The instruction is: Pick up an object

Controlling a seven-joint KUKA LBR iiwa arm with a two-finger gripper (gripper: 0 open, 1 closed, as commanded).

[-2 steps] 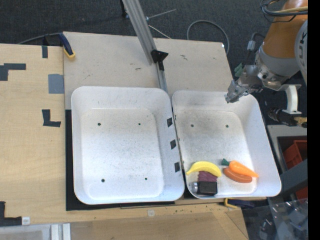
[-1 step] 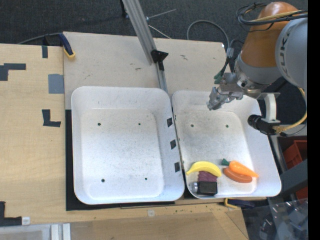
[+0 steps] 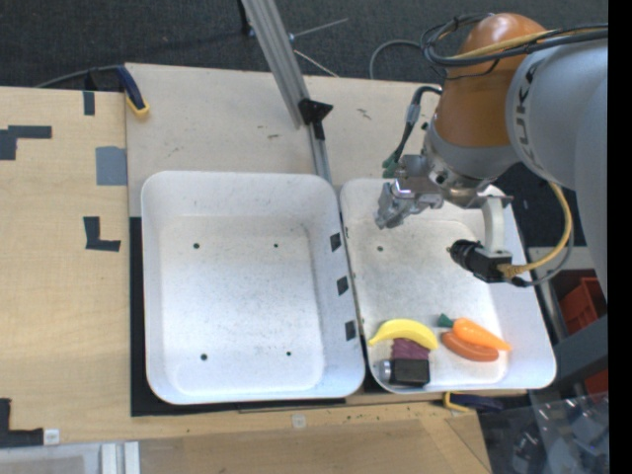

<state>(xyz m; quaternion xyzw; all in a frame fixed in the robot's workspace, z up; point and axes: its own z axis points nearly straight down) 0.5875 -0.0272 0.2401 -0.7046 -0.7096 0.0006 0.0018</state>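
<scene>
**Hand high over the right bin, objects bunched at the near edge**

The grey arm with its orange band (image 3: 489, 77) reached in from the right, and its two-finger metal hand (image 3: 395, 208) hung over the far end of the right-hand shallow white bin (image 3: 415, 265), close to that bin's left wall. Whether the hand was spread or pressed together could not be told from this angle — the tips blurred into one dark-and-silver cluster. Nothing showed between them.

Down at the near end of that same bin sat the candidates, well apart from the hand. A yellow curved toy banana (image 3: 403, 333) lay on its side, touching a small dark purple block (image 3: 406, 349) just beneath it. Below that, hard against the bin's near rim, rested a black boxy object (image 3: 411, 370). To their right lay an orange toy carrot with a green tip (image 3: 471, 339), angled toward the near-right corner.

A black cylindrical fitting (image 3: 472, 258) on the arm's cabling hovered above the middle of the bin's right side.

The left-hand shallow white bin (image 3: 237, 284) sat beside its neighbour on the pale wooden desk (image 3: 59, 294) — a slanted silver metal pole (image 3: 281, 52) crossed the desk behind both bins.
</scene>
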